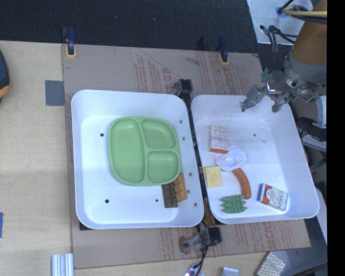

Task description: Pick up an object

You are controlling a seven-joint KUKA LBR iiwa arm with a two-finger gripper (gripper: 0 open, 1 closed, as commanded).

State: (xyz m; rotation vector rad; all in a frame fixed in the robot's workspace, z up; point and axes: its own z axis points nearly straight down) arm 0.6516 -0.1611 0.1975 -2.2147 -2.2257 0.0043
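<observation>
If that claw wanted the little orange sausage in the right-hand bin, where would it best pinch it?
Probably across the middle of the sausage, coming straight down from above. It lies flat on the right bin, long and narrow, so the fingers should close across its short width. Its upper end sits against a white plastic piece and the green pea pod lies near its lower end, so the middle has the most room.

My arm comes in from the right side, up near the top corner. You can see the orange band on it, and the grey wrist just below that. My hand hangs low at the end of the wrist. Its two fingers point down and spread apart, wide open. Nothing sits between them.
</observation>
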